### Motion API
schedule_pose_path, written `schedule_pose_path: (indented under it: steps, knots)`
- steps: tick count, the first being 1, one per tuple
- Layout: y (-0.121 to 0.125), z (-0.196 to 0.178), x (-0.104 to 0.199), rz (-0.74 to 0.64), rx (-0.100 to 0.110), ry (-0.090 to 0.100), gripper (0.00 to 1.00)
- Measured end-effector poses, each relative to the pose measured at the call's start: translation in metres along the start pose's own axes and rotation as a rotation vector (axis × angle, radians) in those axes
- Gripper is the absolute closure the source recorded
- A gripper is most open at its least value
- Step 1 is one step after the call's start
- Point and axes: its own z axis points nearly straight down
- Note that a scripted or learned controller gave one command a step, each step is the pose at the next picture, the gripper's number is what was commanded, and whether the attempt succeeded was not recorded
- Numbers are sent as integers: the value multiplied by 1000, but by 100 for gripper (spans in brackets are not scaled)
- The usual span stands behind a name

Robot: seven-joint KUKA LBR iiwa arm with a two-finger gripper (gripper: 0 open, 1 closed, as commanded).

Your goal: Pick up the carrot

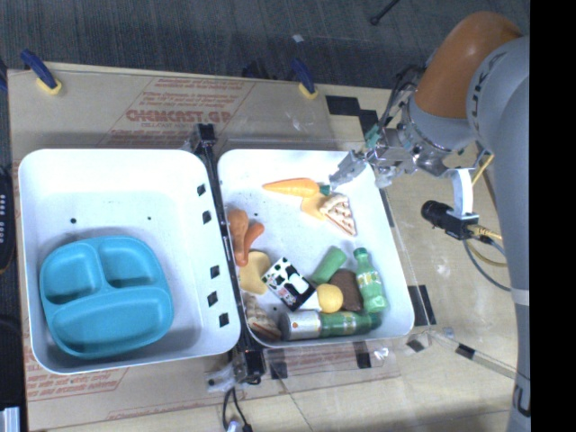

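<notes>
- Two shallow white bins sit side by side; the left bin [36, 178] holds a smooth blue plastic tray [105, 292] with three compartments, well left of the carrot.
- Red print on the cardboard [180, 111] behind the bins looks like "CHEMCAST", the rest too faint to read.
- Left of the carrot, in the right bin [393, 241], an orange toy drumstick [241, 232] lies by the divider.
- Below the carrot huddle a black-and-white cow-patterned block [289, 283] and a green bottle [367, 282], its label unreadable.
- Tapered, glossy, the carrot [292, 186] lies near the bin's far wall, green end touching the gripper [343, 173] tip.
- Just below that end rests a pizza slice [337, 211].
- Whether the pincer is released or clenched, I cannot tell.
</notes>
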Motion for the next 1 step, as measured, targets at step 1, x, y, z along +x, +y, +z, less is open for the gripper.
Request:
schedule_pose_path:
  steps: [1]
  knots:
    - [46, 135, -3, -4, 0, 5, 0]
